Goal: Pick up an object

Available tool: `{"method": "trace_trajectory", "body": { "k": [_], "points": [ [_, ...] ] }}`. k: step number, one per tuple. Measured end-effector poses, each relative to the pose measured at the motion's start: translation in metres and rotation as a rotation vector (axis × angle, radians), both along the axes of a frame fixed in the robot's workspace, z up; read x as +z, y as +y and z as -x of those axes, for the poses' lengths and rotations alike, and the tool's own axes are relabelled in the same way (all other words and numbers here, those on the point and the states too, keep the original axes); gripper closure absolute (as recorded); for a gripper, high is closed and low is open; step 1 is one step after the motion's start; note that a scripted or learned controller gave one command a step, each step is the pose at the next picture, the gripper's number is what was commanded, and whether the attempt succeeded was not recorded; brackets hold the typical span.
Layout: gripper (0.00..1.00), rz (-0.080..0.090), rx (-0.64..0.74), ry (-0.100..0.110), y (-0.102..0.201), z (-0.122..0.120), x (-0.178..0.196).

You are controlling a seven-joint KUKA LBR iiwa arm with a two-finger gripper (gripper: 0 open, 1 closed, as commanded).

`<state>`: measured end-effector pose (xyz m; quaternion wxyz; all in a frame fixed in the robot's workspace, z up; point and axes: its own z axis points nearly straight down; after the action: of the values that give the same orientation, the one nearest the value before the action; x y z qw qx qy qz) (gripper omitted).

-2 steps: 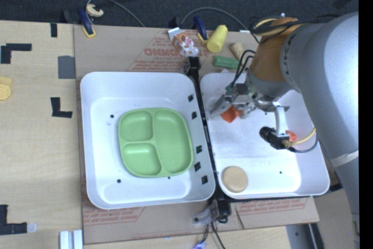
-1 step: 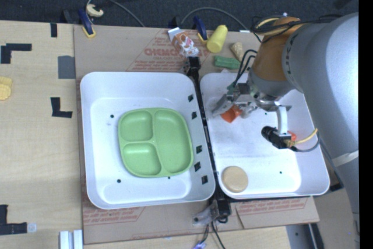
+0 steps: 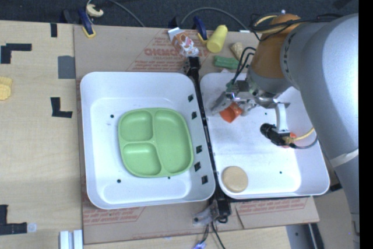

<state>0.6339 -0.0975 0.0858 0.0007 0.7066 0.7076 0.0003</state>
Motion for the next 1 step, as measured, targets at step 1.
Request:
{"method": "trace_trajectory", "body": {
  "k": [1],
  "points": [
    [1.00, 0.002, 0.001, -0.001, -0.0001, -0.0001, 0.0099]
  ]
}}
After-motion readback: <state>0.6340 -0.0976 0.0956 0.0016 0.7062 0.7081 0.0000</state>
